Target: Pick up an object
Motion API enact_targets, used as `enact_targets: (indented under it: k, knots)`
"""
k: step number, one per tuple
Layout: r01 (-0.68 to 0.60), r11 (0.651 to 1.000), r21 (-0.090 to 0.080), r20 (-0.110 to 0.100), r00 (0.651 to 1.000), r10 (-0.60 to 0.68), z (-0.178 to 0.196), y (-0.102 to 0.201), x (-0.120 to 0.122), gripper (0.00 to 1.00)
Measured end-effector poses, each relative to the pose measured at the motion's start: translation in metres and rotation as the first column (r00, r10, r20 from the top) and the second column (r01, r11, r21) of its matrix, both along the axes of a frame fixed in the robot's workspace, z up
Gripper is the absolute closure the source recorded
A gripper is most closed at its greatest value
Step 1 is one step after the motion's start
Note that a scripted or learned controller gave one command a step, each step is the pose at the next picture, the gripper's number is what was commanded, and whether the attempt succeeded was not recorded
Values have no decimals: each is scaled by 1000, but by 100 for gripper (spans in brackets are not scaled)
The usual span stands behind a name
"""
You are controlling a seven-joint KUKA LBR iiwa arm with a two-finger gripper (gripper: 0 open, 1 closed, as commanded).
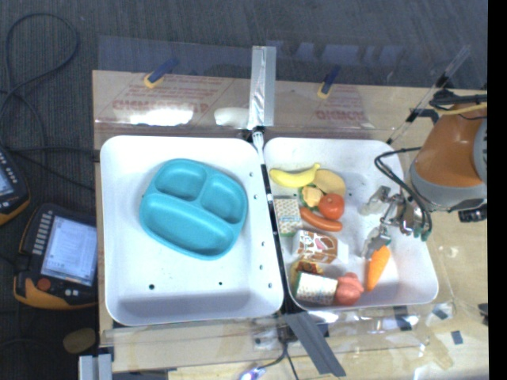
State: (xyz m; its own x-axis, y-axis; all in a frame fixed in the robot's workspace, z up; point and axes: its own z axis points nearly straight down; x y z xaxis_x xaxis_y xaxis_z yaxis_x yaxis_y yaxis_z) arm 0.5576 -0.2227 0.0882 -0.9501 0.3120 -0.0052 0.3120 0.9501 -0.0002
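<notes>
Bins sit side by side: the left shallow white bin [119, 291] holds a turquoise plastic divided plate [194, 206]. The right white bin [412, 287] carries toy food along its left half: a yellow banana [291, 177], a red tomato [332, 206], a sausage [320, 221]. Further right, the metal two-finger gripper [379, 238] hangs just above an orange plastic carrot [377, 266]; how wide it stands cannot be made out.

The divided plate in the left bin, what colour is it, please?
Turquoise blue; the plate shows in the camera view.
</notes>
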Motion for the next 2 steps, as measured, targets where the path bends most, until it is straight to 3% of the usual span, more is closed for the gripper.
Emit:
enact_targets:
  k: [1,2]
  knots:
    - [169,986,0,17,986,-168,2,77,-62,0]
    - [166,986,-1,8,986,-166,8,78,-63,100]
